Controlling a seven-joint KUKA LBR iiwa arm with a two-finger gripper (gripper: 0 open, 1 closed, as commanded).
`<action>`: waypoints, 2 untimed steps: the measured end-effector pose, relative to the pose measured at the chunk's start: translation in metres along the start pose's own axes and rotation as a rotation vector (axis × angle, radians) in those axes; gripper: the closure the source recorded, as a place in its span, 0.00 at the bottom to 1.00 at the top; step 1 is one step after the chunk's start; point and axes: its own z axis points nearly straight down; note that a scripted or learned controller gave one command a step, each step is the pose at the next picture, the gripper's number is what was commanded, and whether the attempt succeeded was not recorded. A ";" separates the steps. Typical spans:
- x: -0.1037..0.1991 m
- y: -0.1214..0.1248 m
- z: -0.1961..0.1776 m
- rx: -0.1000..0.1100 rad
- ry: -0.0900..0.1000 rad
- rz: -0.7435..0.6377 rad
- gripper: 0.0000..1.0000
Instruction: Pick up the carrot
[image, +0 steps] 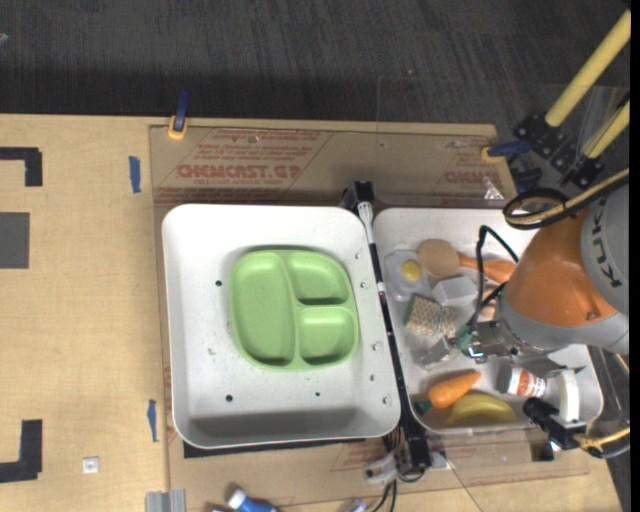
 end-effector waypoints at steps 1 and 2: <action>-0.002 0.000 0.000 -0.001 -0.003 0.346 0.00; 0.001 -0.003 0.000 0.009 -0.004 0.147 0.00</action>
